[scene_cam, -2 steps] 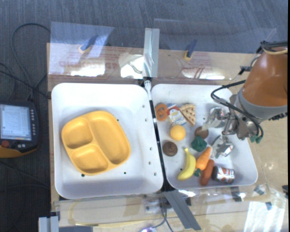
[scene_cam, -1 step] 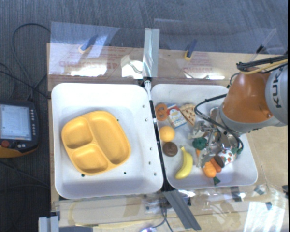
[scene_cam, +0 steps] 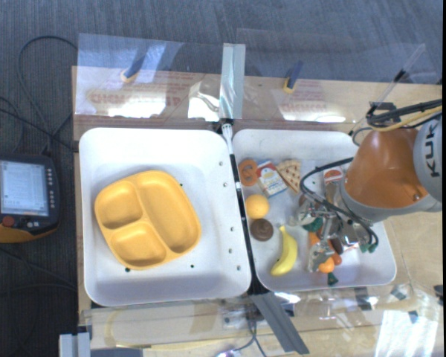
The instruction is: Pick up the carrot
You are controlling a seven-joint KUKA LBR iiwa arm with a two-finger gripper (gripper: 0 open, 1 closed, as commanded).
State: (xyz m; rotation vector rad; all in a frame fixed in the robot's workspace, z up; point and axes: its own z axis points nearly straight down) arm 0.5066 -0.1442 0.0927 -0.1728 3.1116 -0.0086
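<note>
Where jaws hang, carrot lies just beneath, right bin.

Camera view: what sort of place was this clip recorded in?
Probably a robotics lab test bench rather than a kitchen. Two white bins sit taped to a wooden bench, toy food such as a banana fills one, and a teach pendant lies on carpet.

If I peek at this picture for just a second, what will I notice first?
Probably the big yellow tray with three compartments, lying in the left white bin. Next, the robot's orange band over the right bin, where its pincer is down among toy food near something orange, with a banana lying just left of it.
</note>
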